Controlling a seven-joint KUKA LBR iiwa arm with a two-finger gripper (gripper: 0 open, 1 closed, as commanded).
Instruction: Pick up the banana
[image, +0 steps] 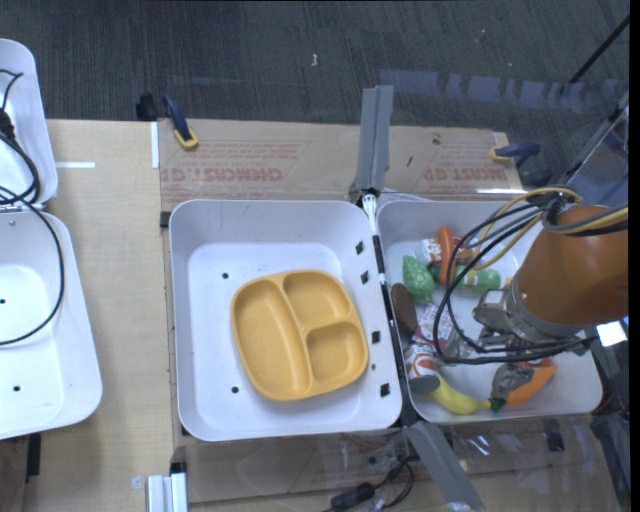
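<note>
1. Two bins sit side by side on the counter (100, 150), and we are working over the right bin (590, 395), where the arm (585, 265) reaches in from the right.
2. We see the banana (458, 400) lying flat near the front wall of that bin, its dark tip touching or just beside an orange carrot-like piece (530, 384).
3. We look for the end effector (512, 378) under the orange band: it hangs low over the bin, just to the right of the banana, but cables (470, 300) and the wrist crowd it, so we cannot tell how it is set.
4. We see nothing of the banana gripped; it rests on the bin floor, so we judge the pick not yet made.
5. We note clutter beside it: a green toy (418, 275), a brown piece (404, 308) along the left wall, and red-and-white wrappers (428, 335) just behind the banana.
6. We read the low, offset pose as an approach; it likely needs a small shift left, since the carrot piece could be nipped instead.
7. We leave the left bin (200, 330) aside; its yellow tray (300, 335) plays no part.
</note>
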